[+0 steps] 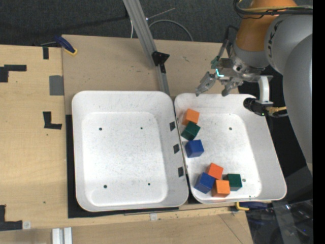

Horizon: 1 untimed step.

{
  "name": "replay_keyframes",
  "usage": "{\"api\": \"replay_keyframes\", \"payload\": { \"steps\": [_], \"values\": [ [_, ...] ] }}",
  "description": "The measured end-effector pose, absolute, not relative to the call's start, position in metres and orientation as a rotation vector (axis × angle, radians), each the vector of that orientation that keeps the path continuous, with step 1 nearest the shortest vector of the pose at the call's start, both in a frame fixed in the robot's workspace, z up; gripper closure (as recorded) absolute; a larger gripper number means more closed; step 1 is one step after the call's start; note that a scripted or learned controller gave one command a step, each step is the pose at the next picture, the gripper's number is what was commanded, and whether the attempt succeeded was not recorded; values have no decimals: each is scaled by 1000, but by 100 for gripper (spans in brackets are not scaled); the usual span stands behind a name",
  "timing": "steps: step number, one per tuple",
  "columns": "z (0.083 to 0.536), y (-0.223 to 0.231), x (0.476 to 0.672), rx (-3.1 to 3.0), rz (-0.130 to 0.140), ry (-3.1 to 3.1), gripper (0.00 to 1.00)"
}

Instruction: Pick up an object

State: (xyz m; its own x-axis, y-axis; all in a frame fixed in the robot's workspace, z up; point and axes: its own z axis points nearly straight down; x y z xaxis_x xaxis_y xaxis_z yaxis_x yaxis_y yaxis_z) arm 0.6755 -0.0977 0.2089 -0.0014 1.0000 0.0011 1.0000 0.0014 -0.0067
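Blocks lie scattered in the right bin (264,151), which sits in the lower right of the frame beside the left bin (81,136); their inner rims meet along the middle. Near the right bin's upper left corner an orange block (191,116) touches a dark green block (191,131) just below it, and a blue block (194,148) lies just under that pair. Toward the bin's lower edge sits a tighter cluster: a second orange block (215,171) at the top, a blue block (205,182) to its lower left, another orange block (221,187) at the bottom and a dark green block (234,181) on the right, all touching or nearly so. The gripper (217,87) hangs at the upper right of the frame, above the top rim of the right bin, with its two fingers spread apart and nothing between them. One fingertip points down toward the bin's upper left corner, the other toward the rim further right. The grey arm (297,39) with its orange band (261,24) fills the upper right corner. A slanted metal post (147,34) runs from the top of the frame down to the gap between the bins, and the wooden bench (30,151) shows black tape marks on the left.
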Motion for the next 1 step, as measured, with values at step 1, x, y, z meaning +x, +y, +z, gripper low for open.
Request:
{"api": "replay_keyframes", "payload": {
  "steps": [1],
  "values": [
    [212, -98, 677, -2218, 3, -2224, 0]
  ]
}}
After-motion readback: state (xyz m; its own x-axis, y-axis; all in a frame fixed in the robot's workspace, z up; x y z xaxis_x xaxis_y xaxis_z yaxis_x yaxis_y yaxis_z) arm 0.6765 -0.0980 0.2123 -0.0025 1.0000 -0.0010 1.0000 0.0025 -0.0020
